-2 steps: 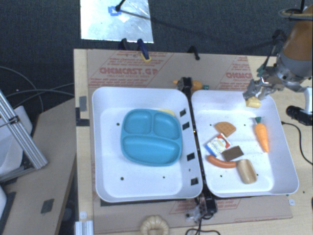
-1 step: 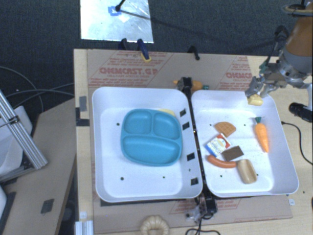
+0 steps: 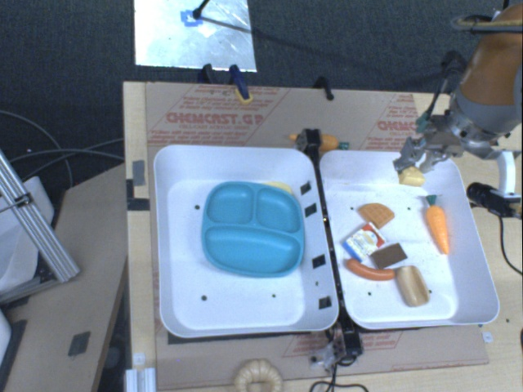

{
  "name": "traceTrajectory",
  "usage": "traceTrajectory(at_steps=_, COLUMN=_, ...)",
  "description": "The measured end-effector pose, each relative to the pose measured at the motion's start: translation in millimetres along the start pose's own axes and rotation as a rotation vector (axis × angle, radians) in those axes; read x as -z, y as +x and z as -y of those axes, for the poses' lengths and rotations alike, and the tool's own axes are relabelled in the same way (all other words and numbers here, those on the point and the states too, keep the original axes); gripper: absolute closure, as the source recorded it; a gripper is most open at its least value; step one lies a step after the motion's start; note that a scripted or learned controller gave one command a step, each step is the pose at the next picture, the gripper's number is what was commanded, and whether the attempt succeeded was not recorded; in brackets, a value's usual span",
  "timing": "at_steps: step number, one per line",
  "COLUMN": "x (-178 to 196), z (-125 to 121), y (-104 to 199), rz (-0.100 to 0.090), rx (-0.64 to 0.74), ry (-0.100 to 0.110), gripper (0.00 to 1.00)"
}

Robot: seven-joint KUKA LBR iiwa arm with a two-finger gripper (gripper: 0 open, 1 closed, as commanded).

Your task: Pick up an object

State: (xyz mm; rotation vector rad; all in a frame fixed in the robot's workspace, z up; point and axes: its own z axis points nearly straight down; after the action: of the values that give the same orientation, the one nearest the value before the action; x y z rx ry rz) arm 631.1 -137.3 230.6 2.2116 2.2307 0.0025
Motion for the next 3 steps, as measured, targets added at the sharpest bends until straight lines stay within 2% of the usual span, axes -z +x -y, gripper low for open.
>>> traceTrajectory(at_steps=2, x=-12.5, z=41.8, y=107.0, rz=-0.002, rx=0.0, ry=0.003, gripper=1.0)
traceTrajectory(at_steps=3, x=-2.3, z=61.8, y=163.9, rz=-0.002, rx=0.002, ry=0.002, gripper=1.0)
